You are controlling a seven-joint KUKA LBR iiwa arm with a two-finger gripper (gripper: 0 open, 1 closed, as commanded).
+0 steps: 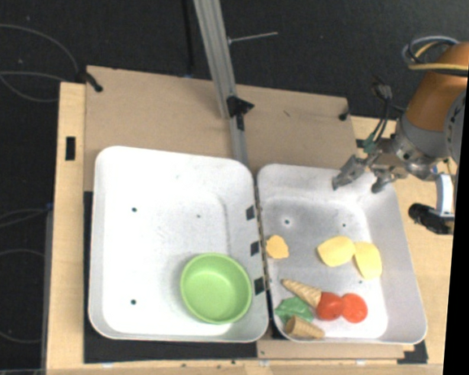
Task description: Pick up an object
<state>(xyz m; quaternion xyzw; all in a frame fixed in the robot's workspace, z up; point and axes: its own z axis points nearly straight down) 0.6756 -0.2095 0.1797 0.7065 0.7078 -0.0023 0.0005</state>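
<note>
1. The gripper (362, 178) hangs over the far right corner of the right bin (401, 238), its two fingers spread apart with bare white bin floor showing between them; nothing sits between the fingers.
2. The fingertips (340, 180) point down and toward the bin's far wall, and whether they touch it cannot be told.
3. The arm's orange band (435, 98) rises above the wrist at the upper right.
4. The objects lie in the near half of the right bin, well apart from the gripper: a small yellow piece (277, 247) close to the left wall, and two larger yellow pieces (336, 250) and (368, 260) touching one another near the middle.
5. Nearer the front lie two red pieces (343, 307), side by side, with a tan cone (302, 291), a green piece (293, 307) and a second tan cone (305, 327) crowded against them toward the front left corner.
6. A green bowl (216, 288) stands upright in the left bin (134, 215), at its near right corner.
7. The far half of the right bin, under and beside the gripper, is bare floor; the two bins meet edge to edge down the middle.
</note>
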